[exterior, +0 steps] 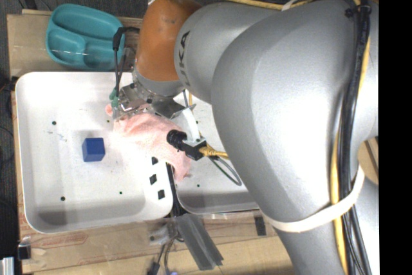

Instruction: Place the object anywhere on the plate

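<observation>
While flat, cube (93, 149) (blue) sits square.

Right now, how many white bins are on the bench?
2. The left bin lies in plain view, with a blue cube in it. The right bin sits beside it, mostly covered by the arm. Anything else under the arm would be hidden.

I am watching a grey arm (283, 106) with an orange band (161, 35) showing over a pink plate (151, 132), a blue cube (94, 149) sitting to its left in the white bin (38, 158), a teal container (80, 35) lying above.
</observation>
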### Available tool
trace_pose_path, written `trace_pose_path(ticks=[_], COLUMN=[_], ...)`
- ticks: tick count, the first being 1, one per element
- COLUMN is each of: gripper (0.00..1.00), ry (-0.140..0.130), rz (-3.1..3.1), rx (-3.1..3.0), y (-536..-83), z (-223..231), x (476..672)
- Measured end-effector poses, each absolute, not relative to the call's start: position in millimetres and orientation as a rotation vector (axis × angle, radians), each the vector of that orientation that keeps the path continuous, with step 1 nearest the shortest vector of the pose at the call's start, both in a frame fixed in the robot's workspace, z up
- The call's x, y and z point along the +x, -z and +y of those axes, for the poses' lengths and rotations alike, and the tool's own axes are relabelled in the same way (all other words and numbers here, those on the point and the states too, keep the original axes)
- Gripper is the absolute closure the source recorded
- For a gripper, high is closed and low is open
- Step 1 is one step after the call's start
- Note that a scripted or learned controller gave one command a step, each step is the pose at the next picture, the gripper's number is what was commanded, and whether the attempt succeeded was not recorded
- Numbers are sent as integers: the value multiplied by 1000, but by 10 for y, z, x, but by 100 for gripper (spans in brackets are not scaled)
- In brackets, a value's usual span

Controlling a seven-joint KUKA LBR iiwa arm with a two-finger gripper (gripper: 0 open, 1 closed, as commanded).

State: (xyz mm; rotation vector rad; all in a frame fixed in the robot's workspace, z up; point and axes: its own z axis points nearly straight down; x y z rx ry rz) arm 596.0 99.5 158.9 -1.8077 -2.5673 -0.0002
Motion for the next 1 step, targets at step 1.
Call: trace_pose_path(ticks=[1], gripper=[100], ry=[-3], rz=[-2583], rx=[-1783], y=[-960], z=[1689], x=[6548])
